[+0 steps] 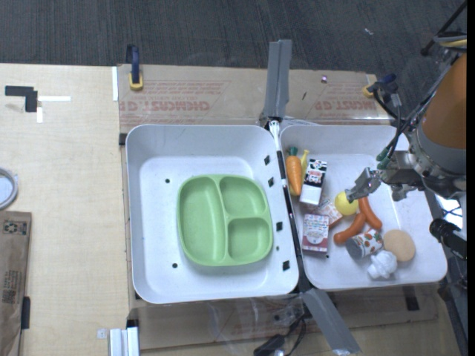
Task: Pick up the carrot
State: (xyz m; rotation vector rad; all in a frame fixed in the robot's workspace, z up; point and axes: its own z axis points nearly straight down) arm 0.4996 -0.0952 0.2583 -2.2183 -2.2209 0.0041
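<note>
The carrot [295, 175] is orange with a small green top and lies lengthwise against the left wall of the right bin [415, 277], near its far corner. My gripper [362, 185] hangs over the middle of the same bin, well to the right of the carrot and just above a yellow lemon [345, 202]. Nothing shows held in it. The grey arm with its orange band [447, 117] comes in from the right edge.
Beside the carrot stands a small milk carton [315, 182]. A red and white box [316, 233], two orange sausages [351, 228], a can [359, 245], a tan bun [400, 245] and a white lump [382, 265] crowd the near half. A green divided plate [225, 219] lies in the left bin [145, 221].
</note>
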